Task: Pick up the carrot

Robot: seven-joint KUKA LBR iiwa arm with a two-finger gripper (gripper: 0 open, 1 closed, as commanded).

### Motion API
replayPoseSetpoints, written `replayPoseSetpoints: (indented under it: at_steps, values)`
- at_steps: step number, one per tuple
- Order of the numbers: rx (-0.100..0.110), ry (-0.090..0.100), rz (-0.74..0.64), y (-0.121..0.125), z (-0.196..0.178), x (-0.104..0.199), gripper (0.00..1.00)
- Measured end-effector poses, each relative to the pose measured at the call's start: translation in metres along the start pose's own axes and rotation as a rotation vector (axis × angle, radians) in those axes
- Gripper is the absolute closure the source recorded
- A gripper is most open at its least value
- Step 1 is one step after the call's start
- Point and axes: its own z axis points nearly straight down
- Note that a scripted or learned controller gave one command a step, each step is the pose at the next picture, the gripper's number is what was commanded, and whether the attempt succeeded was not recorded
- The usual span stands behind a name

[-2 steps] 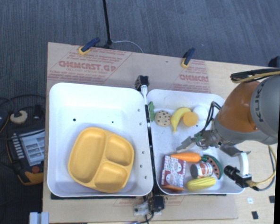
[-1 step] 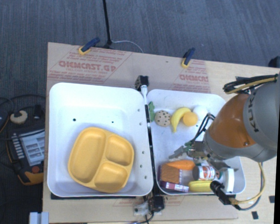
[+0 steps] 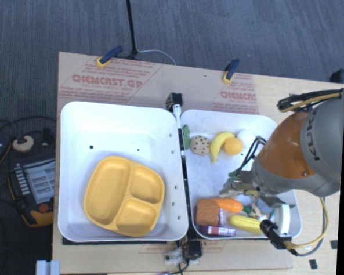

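The small orange plastic carrot lies lengthwise left-to-right just below the gripper, whose open-or-closed state cannot be determined.

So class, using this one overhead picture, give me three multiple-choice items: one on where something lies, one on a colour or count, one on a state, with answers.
1. The carrot lies in:
A. the left bin
B. the right bin
C. the yellow tray

2. The tray has how many compartments?
A. two
B. three
C. five

3. The carrot is:
A. lying on the bin floor
B. standing upright
C. resting on the tray

Answers:
1 B, it sits in the right bin beside the brown block.
2 B, three hollows show.
3 A, it lies flat below the gripper.
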Motion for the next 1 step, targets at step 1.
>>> replayPoseSetpoints:
  at_steps: [1]
  values:
    - [0.004,0.001,0.000,-0.0012,0.0009,0.0002,0.00]
